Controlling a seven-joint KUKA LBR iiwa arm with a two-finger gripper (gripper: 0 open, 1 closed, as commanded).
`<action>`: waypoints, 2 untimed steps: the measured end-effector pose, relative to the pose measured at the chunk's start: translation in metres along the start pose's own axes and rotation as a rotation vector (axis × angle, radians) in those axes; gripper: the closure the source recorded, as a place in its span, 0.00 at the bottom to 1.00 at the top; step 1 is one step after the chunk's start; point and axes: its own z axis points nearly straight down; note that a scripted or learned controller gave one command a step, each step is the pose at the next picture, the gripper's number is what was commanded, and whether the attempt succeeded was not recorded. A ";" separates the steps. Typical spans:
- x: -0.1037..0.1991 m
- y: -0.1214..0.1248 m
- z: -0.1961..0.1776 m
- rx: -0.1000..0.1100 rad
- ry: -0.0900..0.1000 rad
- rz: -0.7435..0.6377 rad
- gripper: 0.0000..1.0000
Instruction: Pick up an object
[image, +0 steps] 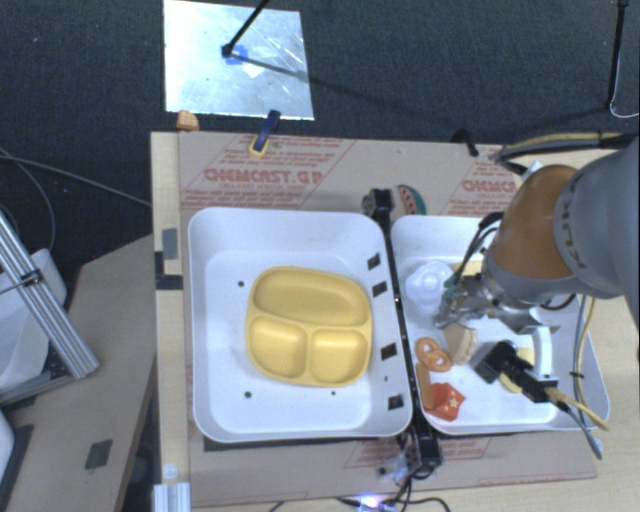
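Tan piece (461, 344) (the likely target) lies in the right bin (500, 415), just beside an orange pretzel (432, 352). Gripper (455, 312) hangs over it; its opening cannot be determined, and no held item is visible. Risk: crowding — an off-centre descent may catch the pretzel instead.

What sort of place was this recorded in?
Probably a robotics lab test bench: a grey arm reaches into the right white bin next to the left bin, with aluminium framing alongside.
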 end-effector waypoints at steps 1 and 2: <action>0.000 0.000 0.000 0.001 0.000 0.001 0.00; -0.034 -0.061 0.008 -0.006 -0.001 0.008 0.00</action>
